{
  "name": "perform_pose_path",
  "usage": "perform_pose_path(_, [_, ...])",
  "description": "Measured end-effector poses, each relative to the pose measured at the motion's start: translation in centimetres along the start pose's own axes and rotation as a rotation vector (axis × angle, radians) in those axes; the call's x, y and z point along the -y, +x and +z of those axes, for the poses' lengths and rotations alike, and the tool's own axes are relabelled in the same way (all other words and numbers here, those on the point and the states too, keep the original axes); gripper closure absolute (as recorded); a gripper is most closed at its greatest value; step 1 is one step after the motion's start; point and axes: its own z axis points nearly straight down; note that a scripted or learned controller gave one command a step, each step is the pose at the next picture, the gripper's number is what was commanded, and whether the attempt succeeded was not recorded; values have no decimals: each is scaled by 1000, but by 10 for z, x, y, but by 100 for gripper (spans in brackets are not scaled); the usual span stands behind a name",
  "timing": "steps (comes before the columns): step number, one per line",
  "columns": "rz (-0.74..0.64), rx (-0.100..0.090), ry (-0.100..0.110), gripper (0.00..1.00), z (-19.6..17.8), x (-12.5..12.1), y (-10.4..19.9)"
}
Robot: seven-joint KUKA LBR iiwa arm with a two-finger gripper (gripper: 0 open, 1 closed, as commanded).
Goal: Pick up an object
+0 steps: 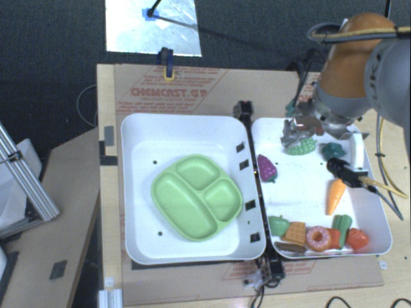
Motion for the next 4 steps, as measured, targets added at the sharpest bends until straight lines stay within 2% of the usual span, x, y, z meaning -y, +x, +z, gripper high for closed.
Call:
perform_pose_path(2, [0, 0, 0, 100, -5, -53, 86])
perform_pose_path(3, [1, 1, 3, 100, 9, -46, 99])
perform_pose_path(4, [1, 1, 1, 100, 13, -49, 101])
